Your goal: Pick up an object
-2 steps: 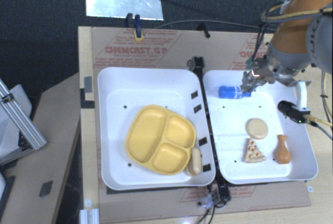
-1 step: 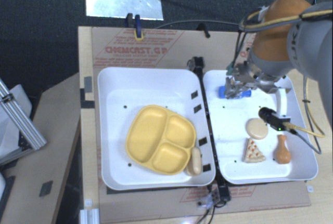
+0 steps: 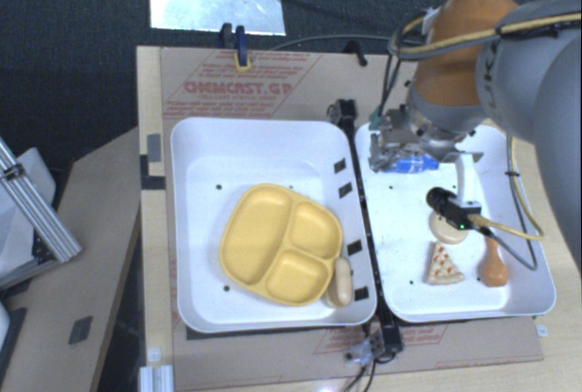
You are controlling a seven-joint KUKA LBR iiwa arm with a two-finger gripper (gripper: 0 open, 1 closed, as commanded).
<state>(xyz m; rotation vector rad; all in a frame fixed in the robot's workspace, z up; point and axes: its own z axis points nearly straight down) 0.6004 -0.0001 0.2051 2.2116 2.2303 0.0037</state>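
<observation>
My gripper (image 3: 393, 151) hangs low over the back left part of the right bin (image 3: 523, 295), close to the divider. A blue object (image 3: 414, 165) lies right under and beside it, partly hidden by the gripper body; whether it is held cannot be seen. Further forward in the same bin lie a toy pizza slice (image 3: 443, 265), a brown drumstick-shaped piece (image 3: 492, 265) and a round beige piece (image 3: 451, 232).
The left bin (image 3: 195, 163) holds a yellow divided tray (image 3: 280, 243) with a beige bread-like piece (image 3: 340, 281) against its front right corner. The grey arm with its orange band (image 3: 459, 45) covers the right bin's back right.
</observation>
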